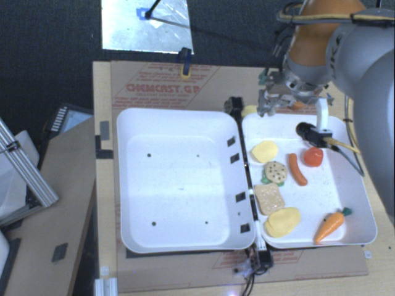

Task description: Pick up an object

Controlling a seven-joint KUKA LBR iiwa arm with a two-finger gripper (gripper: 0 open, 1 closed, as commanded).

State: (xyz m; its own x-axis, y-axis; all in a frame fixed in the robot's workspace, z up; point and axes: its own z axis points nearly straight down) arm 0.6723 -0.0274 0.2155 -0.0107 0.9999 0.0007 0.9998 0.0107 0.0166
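**A:** At the left we have the left bin (179,177). Its white floor lies open from rim to rim, and all four edges are in plain sight on the cardboard-covered surface (160,85).

**B:** Agreed. Its right rim meets the right bin (324,190) along a dark seam. Most of the food crowds that inner edge.

**A:** Going down that edge, we see a yellow slice (264,151), then a speckled round (276,172) with a green fringe. The round touches a tan cracker (269,198). Below that is a yellow lump (283,221), close to the near-left corner.

**B:** Where is the claw (270,108)?

**A:** We find it at the far rim of the right bin, near the left corner and apart from the yellow slice. We cannot tell whether it is wide or narrow, and we see nothing held in it.

**B:** Further right, the sausage (297,168) lies just beside the speckled round without touching it. The tomato (313,156) sits just beside the sausage's far end.

**A:** The carrot (329,226) lies tilted near the near rim, with its green top toward the right wall.

**B:** So we have open white floor between the sausage and the carrot, and more along the right wall. The grey arm (364,60) comes in over the far-right corner.
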